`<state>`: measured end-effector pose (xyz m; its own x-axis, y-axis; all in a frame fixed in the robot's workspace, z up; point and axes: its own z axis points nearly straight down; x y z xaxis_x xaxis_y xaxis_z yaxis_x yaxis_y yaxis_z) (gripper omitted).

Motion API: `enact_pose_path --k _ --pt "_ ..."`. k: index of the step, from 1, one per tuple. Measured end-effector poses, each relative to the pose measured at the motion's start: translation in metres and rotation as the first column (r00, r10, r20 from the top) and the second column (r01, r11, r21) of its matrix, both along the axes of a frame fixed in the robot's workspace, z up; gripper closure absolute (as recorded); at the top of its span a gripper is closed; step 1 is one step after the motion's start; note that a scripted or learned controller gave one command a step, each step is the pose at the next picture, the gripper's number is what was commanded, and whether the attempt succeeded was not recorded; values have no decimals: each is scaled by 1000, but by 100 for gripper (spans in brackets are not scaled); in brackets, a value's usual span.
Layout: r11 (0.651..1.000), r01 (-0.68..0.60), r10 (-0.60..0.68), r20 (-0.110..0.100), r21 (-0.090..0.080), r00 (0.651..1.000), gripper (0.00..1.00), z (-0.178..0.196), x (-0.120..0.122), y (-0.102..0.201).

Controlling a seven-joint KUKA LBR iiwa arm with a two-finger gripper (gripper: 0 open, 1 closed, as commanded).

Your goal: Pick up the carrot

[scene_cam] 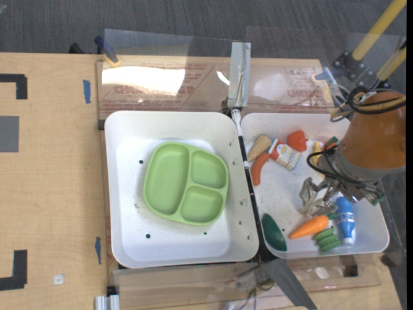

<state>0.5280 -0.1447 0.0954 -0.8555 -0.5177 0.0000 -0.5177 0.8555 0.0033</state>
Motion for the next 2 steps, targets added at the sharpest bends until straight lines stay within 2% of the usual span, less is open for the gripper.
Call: enact_pose_path --k 1,2 --pt "994 -106 106 16 -7 994 100 101 -15 -3" --pt "981 195 -195 2 0 981 100 21 -33 30"
